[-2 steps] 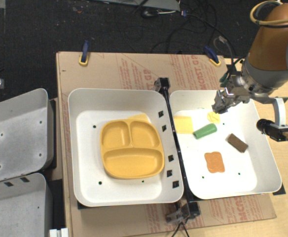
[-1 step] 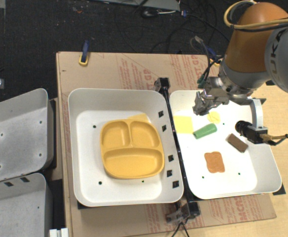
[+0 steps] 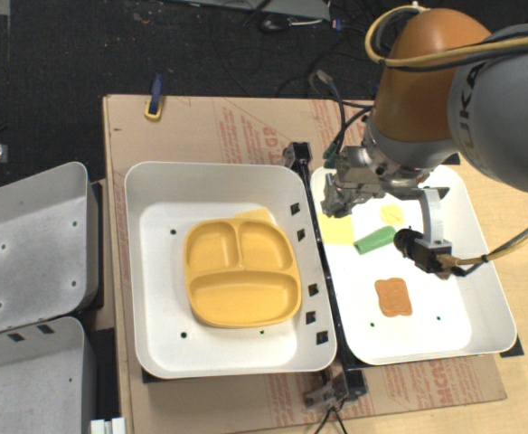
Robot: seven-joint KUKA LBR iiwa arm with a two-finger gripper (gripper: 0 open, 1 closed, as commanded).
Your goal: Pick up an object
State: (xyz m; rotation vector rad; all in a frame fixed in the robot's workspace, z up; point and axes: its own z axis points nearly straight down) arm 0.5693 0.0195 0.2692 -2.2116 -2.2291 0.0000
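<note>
Objects for the pick lay in the right bin (image 3: 481, 333) of two white bins on the table (image 3: 210, 120); the end effector (image 3: 341, 197) hung over that bin's upper-left corner, and whether it was apart or together could not be told from the slanted overhead camera. Nearest it sat a pale yellow flat piece (image 3: 338, 231), just below and partly under the wrist; a green block (image 3: 373, 240) lay just beside that, down and to the right of the end effector, its long axis running left to right with the right end tipped slightly up; a brown toast-shaped piece (image 3: 393, 297) rested farther down the bin, well apart; a small yellow item (image 3: 391, 214) showed near the block. The left bin (image 3: 146, 269) held a yellow divided plate (image 3: 243, 274). Judged from this, the coming move called for a short descent toward the yellow piece or the block.
</note>
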